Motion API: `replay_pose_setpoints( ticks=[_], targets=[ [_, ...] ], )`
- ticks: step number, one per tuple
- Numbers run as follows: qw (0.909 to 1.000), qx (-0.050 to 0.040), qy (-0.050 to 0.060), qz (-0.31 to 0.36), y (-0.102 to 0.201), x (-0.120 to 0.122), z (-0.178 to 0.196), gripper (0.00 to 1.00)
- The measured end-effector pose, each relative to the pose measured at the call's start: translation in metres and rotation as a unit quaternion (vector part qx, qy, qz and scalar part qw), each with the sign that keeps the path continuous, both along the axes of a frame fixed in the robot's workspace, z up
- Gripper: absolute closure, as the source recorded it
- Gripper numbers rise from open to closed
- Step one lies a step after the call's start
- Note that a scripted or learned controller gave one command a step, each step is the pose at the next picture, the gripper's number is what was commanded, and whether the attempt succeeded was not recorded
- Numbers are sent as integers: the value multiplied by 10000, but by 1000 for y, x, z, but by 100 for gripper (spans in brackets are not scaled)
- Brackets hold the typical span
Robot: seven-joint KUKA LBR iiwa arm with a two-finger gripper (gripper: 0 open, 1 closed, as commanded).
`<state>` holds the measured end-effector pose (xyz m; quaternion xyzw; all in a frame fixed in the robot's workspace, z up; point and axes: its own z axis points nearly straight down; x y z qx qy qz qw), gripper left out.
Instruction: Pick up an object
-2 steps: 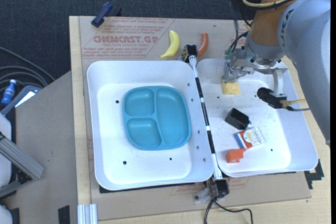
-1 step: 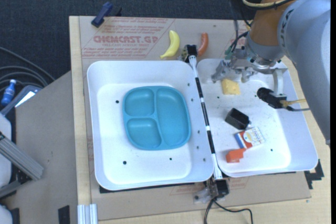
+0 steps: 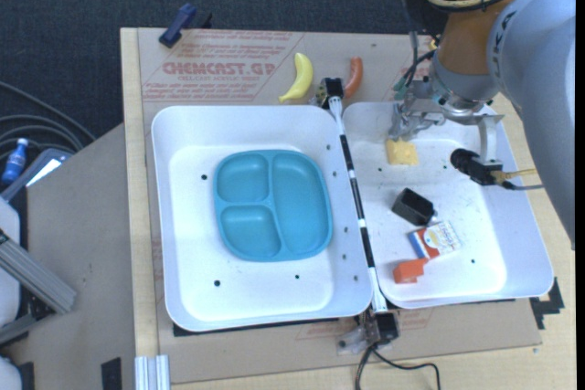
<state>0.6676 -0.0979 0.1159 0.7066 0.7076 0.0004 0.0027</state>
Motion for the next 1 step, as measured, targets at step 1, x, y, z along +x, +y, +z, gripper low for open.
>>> replay_pose_setpoints(
  ticks=[1],
  targets=[
    [10000,-1,3,1,0,0,0,0]
  ],
)
